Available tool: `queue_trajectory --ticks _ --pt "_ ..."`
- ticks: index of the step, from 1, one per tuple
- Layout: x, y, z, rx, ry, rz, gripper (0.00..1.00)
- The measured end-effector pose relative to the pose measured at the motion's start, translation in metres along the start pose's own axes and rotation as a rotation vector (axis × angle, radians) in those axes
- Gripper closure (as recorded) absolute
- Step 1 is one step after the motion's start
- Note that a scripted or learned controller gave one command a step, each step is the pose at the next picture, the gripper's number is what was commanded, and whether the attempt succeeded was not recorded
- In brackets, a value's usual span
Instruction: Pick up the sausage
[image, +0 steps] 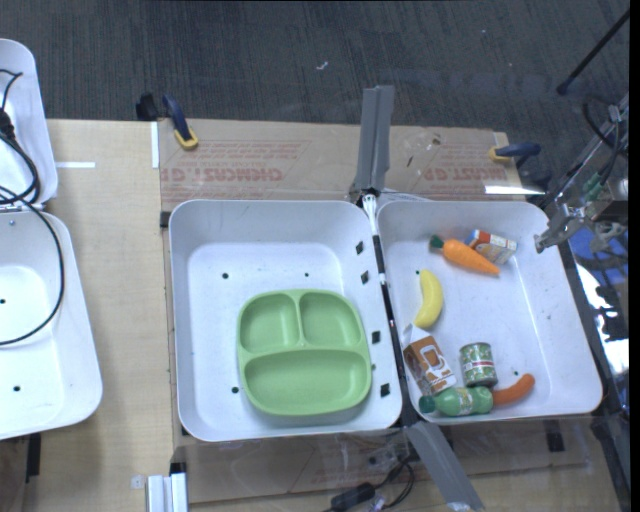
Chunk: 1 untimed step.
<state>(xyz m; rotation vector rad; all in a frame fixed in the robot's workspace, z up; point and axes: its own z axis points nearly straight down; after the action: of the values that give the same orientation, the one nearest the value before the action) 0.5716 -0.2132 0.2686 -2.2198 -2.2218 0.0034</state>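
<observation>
**Sausage waits at lower right**

Gripper (560, 228) sits at the right edge of the frame, over the right bin's upper rim; whether it is open or closed I cannot tell.

Two bins: the left bin (200, 300) holds one green plate (303, 352). The right bin (560, 330) holds seven items: one carton (429, 365), one carrot (468, 256), one banana (429, 298), one green bottle (458, 402), one can (478, 364), one small tube (494, 241), and one sausage (513, 389), at lower right, touching the bottle.

It looks light, smooth, probably slippery; best gripped across its middle.
</observation>
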Motion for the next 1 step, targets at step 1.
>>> queue_trajectory --ticks 1 --pt "-0.0087 -0.0596 0.1392 -0.001 0.001 -0.199 0.0"
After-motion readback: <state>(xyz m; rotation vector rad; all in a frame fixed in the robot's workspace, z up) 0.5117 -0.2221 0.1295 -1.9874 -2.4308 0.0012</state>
